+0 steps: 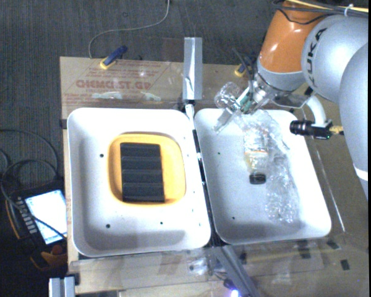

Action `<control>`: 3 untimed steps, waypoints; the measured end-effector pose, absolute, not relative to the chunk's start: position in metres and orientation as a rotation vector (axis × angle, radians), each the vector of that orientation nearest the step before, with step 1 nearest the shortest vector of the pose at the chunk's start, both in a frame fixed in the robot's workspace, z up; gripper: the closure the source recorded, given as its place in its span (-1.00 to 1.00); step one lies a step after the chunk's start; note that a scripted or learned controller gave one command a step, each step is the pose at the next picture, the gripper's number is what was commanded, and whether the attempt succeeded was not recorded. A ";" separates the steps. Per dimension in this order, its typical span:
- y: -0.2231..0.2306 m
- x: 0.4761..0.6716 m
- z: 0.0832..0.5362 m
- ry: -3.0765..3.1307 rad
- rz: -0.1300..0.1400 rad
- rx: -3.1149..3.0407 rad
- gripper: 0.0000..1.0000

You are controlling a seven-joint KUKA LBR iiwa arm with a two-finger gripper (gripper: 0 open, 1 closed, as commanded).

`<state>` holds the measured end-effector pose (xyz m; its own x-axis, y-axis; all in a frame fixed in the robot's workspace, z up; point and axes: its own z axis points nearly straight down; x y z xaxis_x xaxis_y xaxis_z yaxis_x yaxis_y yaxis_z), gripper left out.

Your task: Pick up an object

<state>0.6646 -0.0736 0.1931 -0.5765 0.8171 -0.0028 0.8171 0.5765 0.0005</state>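
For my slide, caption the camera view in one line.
Arm's hand over right bin with clear plastic wrap; yellow-and-black sponge in left bin.

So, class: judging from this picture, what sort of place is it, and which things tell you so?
Most likely a robotics lab or test bench. A KUKA arm reaches over two white bins set side by side on a workbench, cables trail across the carpeted floor, and a small lit screen sits beside the bench.

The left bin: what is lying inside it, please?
Inside the left bin lies a yellow tray-like object with a black ribbed block on top of it. Whatever lies under the block and the yellow object is covered and cannot be seen.
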 end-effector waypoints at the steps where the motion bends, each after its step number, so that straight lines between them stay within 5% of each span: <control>1: -0.072 0.665 0.202 2.787 0.002 1.443 1.00; 2: -0.119 0.648 0.124 2.798 -0.004 1.428 1.00; 3: -0.120 0.669 0.186 2.790 0.003 1.440 1.00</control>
